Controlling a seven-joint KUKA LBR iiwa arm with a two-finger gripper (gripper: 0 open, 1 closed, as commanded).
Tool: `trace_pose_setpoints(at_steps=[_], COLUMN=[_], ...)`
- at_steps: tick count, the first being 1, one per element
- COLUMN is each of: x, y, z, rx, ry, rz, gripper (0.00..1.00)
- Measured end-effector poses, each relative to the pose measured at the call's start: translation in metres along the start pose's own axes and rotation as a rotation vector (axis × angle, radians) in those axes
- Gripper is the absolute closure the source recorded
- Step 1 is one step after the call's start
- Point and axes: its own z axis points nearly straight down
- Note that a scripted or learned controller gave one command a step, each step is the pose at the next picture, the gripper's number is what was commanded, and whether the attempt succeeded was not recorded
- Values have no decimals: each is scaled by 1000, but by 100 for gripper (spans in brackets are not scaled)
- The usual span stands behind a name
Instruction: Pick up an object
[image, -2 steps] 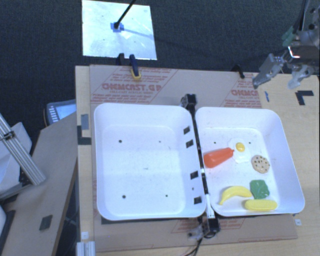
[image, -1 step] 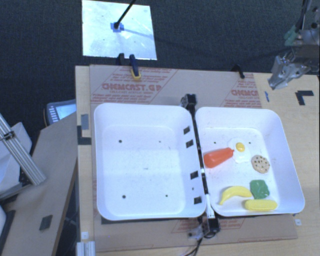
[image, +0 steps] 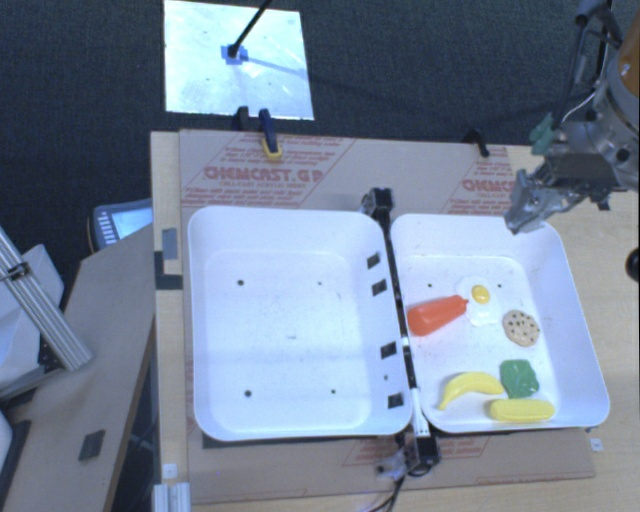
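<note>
Jaws of gripper (image: 524, 214): state cannot be told at this angle; nothing seen between them, hanging above far right corner of right bin (image: 575, 290), well apart from every item. Task standing, as judged: no object lifted, approach, descent, grasp and raise all left to do. Contents of right bin: orange carrot (image: 437, 315) near divider, fried egg (image: 481, 298) just beside carrot tip, cookie (image: 520, 327), yellow banana (image: 470, 386), green piece (image: 519, 377) touching yellow corn-like piece (image: 521, 409) at near edge; left bin (image: 205, 300): bare white floor, dark specks.
</note>
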Motion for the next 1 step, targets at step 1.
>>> trace_pose_setpoints(at_steps=[1], x=[25], y=[3], z=[-30], rx=[-5], ry=[-1], rz=[2], gripper=[100])
